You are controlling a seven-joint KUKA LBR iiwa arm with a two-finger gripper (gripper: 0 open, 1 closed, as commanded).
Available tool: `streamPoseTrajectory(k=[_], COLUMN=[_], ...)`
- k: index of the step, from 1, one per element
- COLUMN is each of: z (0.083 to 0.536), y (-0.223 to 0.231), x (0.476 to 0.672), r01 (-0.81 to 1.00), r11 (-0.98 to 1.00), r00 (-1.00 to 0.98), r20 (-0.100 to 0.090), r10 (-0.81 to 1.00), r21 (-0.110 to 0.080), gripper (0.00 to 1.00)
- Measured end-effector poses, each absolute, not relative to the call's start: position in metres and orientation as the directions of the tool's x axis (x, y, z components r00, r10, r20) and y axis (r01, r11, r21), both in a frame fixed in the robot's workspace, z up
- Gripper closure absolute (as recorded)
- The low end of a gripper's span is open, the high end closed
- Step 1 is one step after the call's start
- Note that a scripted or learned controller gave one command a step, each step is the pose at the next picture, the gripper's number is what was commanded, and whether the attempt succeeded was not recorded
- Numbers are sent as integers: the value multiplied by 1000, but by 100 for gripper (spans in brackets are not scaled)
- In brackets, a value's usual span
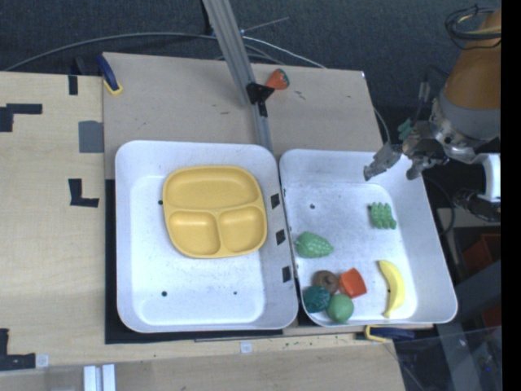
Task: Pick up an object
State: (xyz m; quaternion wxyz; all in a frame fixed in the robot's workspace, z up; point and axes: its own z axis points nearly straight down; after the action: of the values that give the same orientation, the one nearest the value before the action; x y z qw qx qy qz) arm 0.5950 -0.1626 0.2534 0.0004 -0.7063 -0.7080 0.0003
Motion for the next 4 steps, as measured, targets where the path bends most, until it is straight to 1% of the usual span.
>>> streamPoseTrajectory(k=[1,2,3,4], z=[253,190,142,88], y=[-163,-156,-157,-156], x=[595,594,600,599], r01=[1000,1000,1000,1000], r11=[3,2,2,2], r00=[-3,-2,-2,-2], r20=[0,1,0,0], r10=[1000,1000,1000,1000], r21=[-1,-8,-6,-6], gripper=[0,0,0,0])
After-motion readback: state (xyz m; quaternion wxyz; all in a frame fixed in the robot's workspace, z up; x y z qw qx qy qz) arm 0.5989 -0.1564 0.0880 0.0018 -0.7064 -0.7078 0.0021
